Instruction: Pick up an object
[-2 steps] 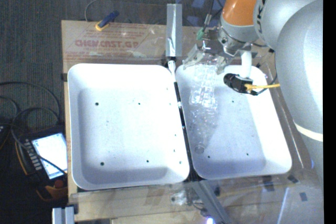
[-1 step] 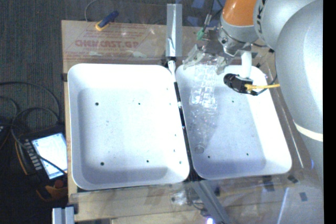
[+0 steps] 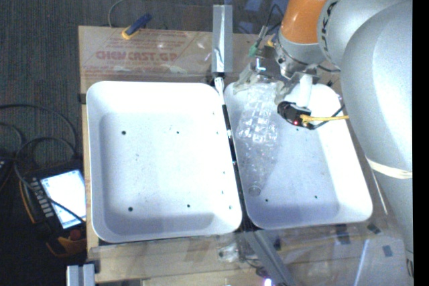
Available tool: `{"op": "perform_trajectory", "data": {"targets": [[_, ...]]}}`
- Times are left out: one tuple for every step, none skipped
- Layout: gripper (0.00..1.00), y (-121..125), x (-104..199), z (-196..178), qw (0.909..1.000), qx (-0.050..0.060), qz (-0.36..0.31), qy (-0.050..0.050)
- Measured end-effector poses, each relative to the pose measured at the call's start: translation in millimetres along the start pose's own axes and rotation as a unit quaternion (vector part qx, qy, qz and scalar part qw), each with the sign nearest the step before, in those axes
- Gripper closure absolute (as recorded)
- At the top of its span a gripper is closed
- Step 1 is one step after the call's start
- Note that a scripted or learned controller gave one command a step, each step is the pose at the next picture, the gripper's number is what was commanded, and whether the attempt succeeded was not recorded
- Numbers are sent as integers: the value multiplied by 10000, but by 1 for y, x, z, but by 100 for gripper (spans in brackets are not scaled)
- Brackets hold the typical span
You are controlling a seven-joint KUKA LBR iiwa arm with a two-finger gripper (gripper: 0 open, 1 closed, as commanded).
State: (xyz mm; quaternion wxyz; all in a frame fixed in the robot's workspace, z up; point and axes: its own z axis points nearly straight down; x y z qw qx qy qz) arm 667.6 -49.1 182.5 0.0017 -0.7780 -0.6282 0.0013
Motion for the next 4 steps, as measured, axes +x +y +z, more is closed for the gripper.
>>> {"op": "perform_trajectory", "data": {"targets": [[0, 9, -43, -1, 9999, -8, 170, -7], [0, -8, -91, 86, 9980, -10, -625, -11], [0, -6, -152, 48, 9984, -8, -564, -7], [0, -6, -152, 48, 9984, -7, -565, -6]]}}
